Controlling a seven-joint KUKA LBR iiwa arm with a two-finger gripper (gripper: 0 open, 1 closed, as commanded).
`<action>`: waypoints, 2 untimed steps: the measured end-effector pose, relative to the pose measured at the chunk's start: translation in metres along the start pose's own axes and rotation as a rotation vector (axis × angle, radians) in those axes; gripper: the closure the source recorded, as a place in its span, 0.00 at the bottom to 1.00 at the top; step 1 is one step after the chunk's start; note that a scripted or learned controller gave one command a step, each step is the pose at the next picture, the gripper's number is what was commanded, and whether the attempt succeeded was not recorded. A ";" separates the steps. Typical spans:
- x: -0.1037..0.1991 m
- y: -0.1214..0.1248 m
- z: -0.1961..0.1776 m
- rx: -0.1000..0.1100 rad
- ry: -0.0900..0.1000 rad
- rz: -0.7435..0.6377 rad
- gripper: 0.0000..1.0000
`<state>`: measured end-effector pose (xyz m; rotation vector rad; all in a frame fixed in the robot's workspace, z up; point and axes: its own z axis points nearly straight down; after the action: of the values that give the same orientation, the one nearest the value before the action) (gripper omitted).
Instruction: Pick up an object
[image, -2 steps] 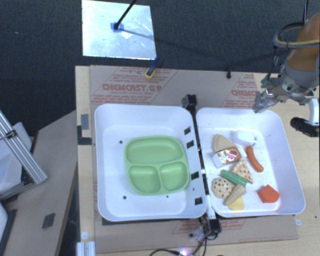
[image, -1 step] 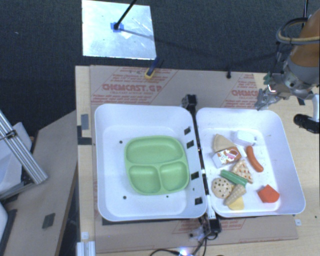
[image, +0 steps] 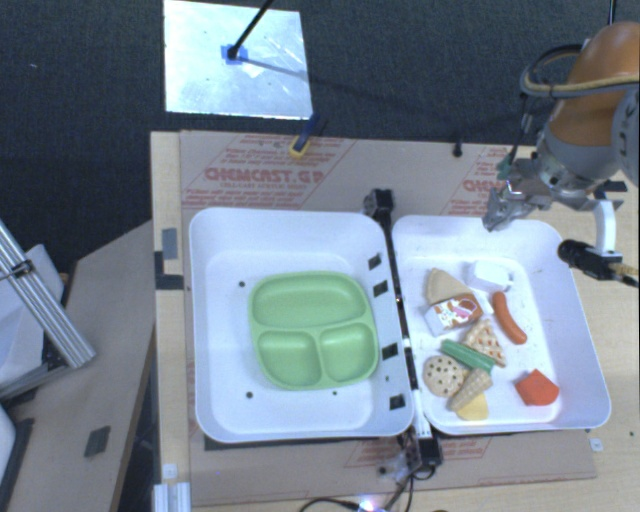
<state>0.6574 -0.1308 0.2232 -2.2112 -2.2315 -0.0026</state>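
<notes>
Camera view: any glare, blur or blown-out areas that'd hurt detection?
Camera view: the shiny metal sheet at top glares brightly; the two shallow white plastic bins are nearly blown out, rims losing detail; the grey arm's pincer looks soft; small toy foods in the right bin are low-resolution but distinguishable.

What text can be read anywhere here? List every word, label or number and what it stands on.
"CHEMCAST.G P", red print on the brown protective sheet under the bins; the last letters are uncertain.
More red print on that sheet by the grey two-finger gripper: partly hidden, unreadable.
Red and white label on the small white food packet in the right-hand shallow white bin: too small and blurred to read.
Nothing else bears readable text.
</notes>
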 end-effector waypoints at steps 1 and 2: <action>0.037 -0.025 -0.008 0.001 -0.001 0.001 1.00; 0.076 -0.052 -0.015 0.002 0.000 0.001 1.00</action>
<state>0.6050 -0.0548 0.2384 -2.2113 -2.2296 -0.0009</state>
